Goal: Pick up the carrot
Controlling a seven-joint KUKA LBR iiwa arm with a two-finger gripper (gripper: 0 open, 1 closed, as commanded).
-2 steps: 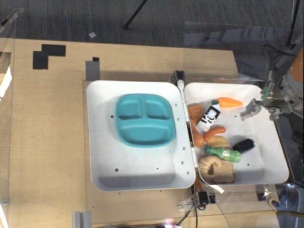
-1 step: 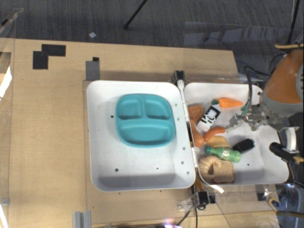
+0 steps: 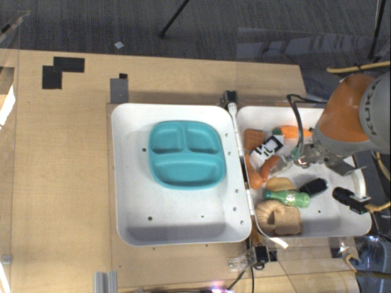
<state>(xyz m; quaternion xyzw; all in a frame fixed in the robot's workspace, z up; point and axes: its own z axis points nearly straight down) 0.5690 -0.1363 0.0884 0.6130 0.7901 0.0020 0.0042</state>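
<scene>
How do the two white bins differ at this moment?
The left bin holds a single teal divided plate; the right bin holds a crowded pile of toy foods, among them a green bottle and a brown bread-like piece. The arm reaches over the right bin, not over the left bin. Both are shallow, white and sit side by side.

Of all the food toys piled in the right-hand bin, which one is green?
The small green bottle-shaped piece, lying on its side near the bin's front. Its neighbours differ: a tan bread-like lump just in front of it and orange-red pieces behind it.
</scene>
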